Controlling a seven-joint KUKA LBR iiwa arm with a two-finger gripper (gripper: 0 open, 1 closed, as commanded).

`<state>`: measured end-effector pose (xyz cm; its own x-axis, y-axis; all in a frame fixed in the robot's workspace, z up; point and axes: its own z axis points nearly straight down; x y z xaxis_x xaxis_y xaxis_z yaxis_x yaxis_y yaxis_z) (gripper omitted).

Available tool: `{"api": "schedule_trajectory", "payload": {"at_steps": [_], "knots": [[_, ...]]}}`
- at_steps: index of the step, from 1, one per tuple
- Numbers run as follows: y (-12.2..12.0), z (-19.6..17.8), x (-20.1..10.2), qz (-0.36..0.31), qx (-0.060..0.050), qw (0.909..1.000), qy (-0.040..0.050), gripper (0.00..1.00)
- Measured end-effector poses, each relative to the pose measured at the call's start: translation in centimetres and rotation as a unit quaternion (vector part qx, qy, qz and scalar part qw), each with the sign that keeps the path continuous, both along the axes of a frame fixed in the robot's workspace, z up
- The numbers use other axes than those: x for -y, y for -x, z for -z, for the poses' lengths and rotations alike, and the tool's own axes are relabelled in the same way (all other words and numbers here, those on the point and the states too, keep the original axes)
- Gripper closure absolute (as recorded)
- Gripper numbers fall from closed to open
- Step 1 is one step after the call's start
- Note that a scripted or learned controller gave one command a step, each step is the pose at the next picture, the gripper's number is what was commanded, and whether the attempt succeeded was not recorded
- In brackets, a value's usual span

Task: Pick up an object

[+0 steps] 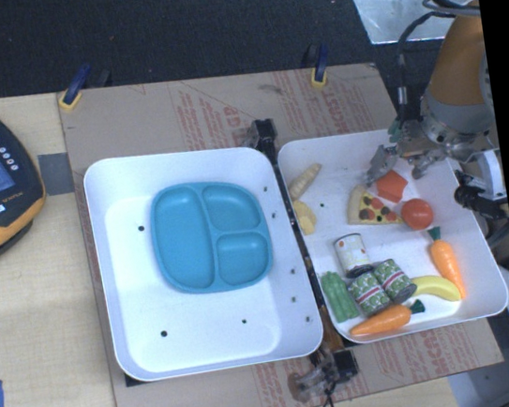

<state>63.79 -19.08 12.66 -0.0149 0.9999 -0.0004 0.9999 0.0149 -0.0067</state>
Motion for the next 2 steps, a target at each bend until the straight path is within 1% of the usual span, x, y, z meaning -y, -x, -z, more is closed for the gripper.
{"api": "schedule_trajectory", "payload": {"at_steps": [1, 2], "knots": [[-1.8, 3.5, 0.2, 0.004, 0.002, 1.0000, 0.0005, 0.00], [-1.9, 2.4, 0.2, 0.003, 0.004, 1.0000, 0.0010, 1.00]]}}
